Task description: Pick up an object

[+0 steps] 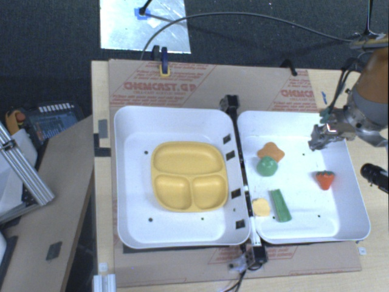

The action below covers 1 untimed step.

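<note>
I'm in the approach step: my claw (318, 140) hangs over the right bin's (349, 181) far right, grip state I can't tell, nothing held, and next must drop onto the strawberry (325, 179) just nearer.

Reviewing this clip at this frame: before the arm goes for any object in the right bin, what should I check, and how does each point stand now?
1. Tool is over the right bin: ok.
2. Tool carries nothing visible: ok.
3. Nearest target, the red strawberry-like toy, lies apart from the others: ok.
4. Green ball touches the orange piece, so a grasp there may be crowded: not ok.
5. Green stick and yellow piece lie close together: not ok.
6. Tool opening: cannot tell.
</note>
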Each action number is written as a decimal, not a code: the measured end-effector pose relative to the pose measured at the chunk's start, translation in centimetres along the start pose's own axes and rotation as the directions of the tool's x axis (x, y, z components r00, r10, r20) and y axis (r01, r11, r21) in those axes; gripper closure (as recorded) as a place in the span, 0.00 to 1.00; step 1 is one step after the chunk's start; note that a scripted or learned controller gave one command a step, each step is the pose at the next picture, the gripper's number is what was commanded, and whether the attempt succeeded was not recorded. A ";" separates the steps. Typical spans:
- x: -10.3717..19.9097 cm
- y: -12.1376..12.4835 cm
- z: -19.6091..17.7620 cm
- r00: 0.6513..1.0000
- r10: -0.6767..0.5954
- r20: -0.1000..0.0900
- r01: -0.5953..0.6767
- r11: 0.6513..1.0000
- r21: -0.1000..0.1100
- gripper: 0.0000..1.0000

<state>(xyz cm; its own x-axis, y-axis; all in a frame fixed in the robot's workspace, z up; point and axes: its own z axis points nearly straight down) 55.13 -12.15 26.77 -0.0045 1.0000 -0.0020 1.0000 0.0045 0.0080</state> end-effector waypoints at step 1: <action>5.4 0.2 1.1 1.000 -0.005 -0.003 0.005 1.000 0.006 1.00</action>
<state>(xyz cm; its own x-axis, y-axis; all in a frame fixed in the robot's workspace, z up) 55.27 -6.71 25.70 -0.0092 1.0000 0.0013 1.0000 0.0092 0.0023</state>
